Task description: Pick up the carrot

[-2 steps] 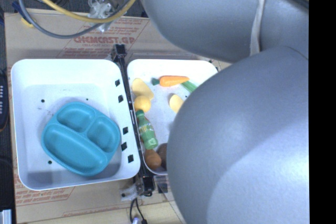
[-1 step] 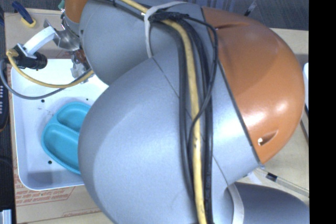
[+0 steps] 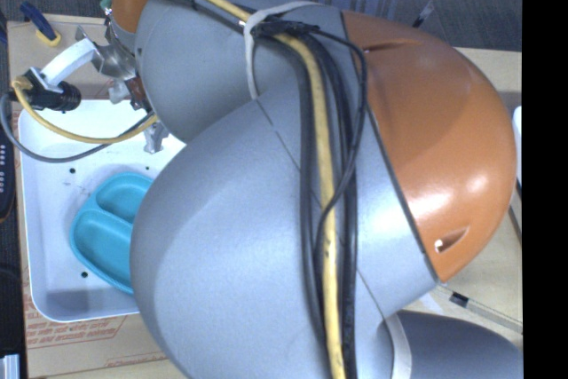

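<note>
My grey arm [image 3: 293, 217] with its orange band [image 3: 444, 155] looms close to the camera and covers most of both bins. Its wrist end reaches toward the upper left, where the metal parts of my gripper [image 3: 133, 93] hang over the far end of the left white bin [image 3: 35, 271]. The arm's bulk hides whatever is under and right of the gripper.
A light blue, rounded object [image 3: 105, 226] lies in the left bin near its front. A yellow hose [image 3: 80, 136] loops from a white and black fitting [image 3: 49, 80] over the bin's far end. Black and yellow cables [image 3: 324, 191] run along the arm.
</note>
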{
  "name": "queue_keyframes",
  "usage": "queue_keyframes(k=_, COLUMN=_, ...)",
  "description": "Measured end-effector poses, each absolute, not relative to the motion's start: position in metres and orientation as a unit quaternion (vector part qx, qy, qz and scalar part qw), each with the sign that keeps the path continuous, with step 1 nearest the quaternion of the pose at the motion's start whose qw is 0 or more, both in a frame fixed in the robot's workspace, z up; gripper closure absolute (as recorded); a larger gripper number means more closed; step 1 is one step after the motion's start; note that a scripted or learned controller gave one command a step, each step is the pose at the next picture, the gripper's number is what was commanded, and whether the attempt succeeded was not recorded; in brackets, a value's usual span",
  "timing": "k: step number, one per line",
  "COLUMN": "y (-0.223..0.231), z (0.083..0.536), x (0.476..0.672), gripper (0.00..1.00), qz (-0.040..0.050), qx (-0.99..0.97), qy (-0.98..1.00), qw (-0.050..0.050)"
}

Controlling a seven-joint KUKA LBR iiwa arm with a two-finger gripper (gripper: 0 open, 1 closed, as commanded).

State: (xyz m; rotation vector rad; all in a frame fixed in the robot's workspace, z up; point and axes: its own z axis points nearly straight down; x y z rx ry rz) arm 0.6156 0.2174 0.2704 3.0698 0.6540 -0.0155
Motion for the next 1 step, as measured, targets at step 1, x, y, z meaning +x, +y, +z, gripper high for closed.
queue_keyframes(k=1, y=0.2032, z=0.141, x=0.5564, gripper=0.0, qz=-0.0118, qx=0.967, qy=0.254, qw=-0.002)
